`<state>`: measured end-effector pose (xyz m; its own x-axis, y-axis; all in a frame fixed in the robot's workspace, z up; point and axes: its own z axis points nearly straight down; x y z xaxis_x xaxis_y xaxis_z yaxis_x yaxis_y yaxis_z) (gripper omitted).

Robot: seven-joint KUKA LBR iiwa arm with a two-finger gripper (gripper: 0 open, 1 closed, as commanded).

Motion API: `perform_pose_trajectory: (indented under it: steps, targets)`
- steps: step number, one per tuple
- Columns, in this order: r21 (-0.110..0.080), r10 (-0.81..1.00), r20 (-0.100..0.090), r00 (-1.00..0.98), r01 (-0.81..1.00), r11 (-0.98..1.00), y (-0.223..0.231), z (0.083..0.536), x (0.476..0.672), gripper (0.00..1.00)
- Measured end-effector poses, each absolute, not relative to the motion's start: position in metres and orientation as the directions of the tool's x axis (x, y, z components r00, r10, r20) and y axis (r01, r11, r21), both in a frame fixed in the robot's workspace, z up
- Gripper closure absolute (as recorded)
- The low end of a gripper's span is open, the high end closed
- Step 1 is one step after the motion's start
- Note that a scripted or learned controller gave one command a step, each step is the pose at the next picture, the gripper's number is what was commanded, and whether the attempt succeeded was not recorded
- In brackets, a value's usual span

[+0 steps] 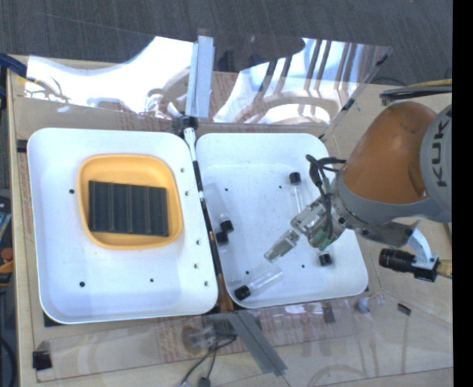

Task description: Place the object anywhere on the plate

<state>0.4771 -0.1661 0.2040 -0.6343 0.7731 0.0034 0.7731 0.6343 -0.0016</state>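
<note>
We see the counter (99,341) carrying two white bins side by side. The left bin (51,240) holds the yellow plate (127,172), with a dark ribbed block (129,208) lying on its middle. The right bin (244,160) holds the small things. The arm (389,168) reaches in from the right, its orange band above the wrist, and the claw (288,247) hangs low over the right bin's near half, angled down to the left.

We take the object to be the clear tube with a black cap (256,283) lying near the bin's near-left corner, just beyond the claw's tip; a second capped tube (296,188) lies farther back, and small black bits (224,230) sit by the divider. The view is too blurred here for us to tell whether the claw is open or closed, or whether it has anything in it.

The risks, as we judge them: the tube is round and slick, so it may roll or squirt out of a pinch. The bin wall close by may block the claw. On the plate, the block leaves little free rim to land on.
</note>
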Motion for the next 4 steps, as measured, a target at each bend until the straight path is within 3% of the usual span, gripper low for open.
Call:
perform_pose_trajectory:
  steps: [1,2,3,4]
  targets:
    - [0.000,0.448,0.002,-0.894,0.448,0.894,-0.108,0.182,0.477,0.00]
    - [0.000,0.184,-0.002,-0.983,0.184,0.983,-0.080,0.201,0.478,0.00]
    - [0.000,0.186,0.001,-0.982,0.186,0.982,-0.120,0.191,0.477,0.00]
    - [0.000,-0.052,-0.001,-0.999,-0.052,0.999,-0.137,0.193,0.477,0.00]
